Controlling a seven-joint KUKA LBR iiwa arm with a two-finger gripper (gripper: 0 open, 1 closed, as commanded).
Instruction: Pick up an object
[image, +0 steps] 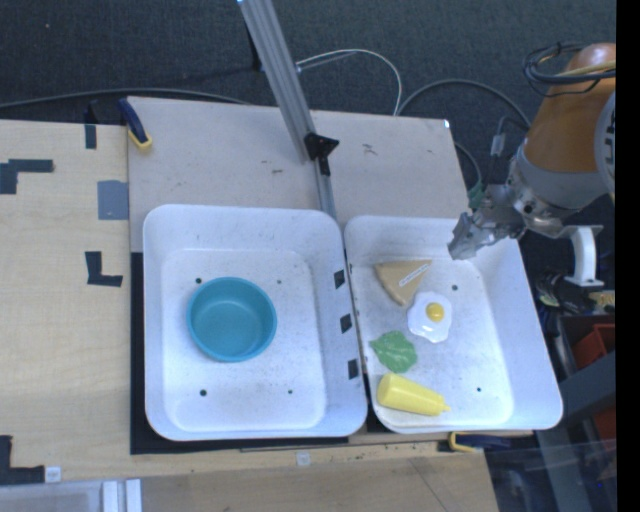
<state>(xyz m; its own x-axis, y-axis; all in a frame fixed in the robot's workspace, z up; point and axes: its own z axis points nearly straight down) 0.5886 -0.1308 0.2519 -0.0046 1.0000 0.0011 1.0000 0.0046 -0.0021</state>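
A round blue plastic bowl (232, 318) is being carried in the left white bin (160, 300). In the right bin (520, 350), a tan cheese wedge (402, 277) is being approached by the end effector (466, 240), whose state cannot be told. A misaligned descent is risking a rim strike.

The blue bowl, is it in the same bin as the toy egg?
No, the blue bowl sits alone in the left bin, while the toy egg lies in the right bin.
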